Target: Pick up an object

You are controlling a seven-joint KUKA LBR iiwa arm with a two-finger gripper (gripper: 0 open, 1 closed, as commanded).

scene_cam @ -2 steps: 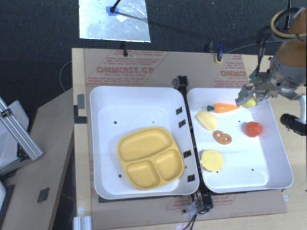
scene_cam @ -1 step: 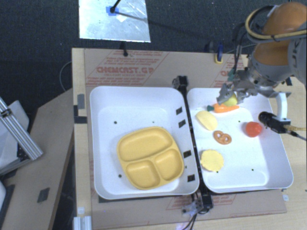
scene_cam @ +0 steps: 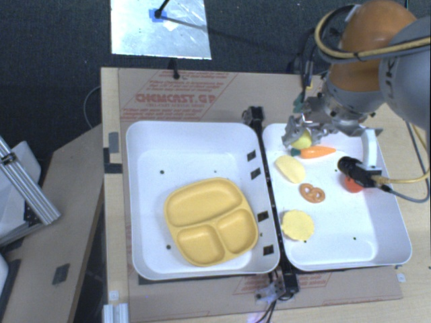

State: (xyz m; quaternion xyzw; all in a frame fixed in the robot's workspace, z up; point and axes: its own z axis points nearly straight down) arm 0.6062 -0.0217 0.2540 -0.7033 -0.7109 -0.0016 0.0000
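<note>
Dark carpet [scene_cam: 47, 39] surrounds a bench topped with a printed cardboard sheet [scene_cam: 178, 93], and a shiny foil-like square [scene_cam: 158, 19] lies at the upper left of the frame. The likeliest trouble sits right of centre: the gripper [scene_cam: 298, 132] is low over a small yellow-green fruit [scene_cam: 303, 141] that touches an orange carrot [scene_cam: 316, 152], so a grasp could nudge the carrot, catch both pieces, or let the rounded fruit slip out. Whether the tool is apart or closed I cannot tell. The left bin [scene_cam: 145, 180] holds just a yellow divided tray [scene_cam: 210, 221], lying flat toward its lower half. The right bin [scene_cam: 377, 234] holds the candidates for picking: the fruit and carrot near its upper left corner, a pale yellow wedge [scene_cam: 289, 169] just below them, a pretzel [scene_cam: 312, 193], a round yellow disc [scene_cam: 297, 225] lowest down, and a partly hidden red piece [scene_cam: 354, 185] further right.
</note>
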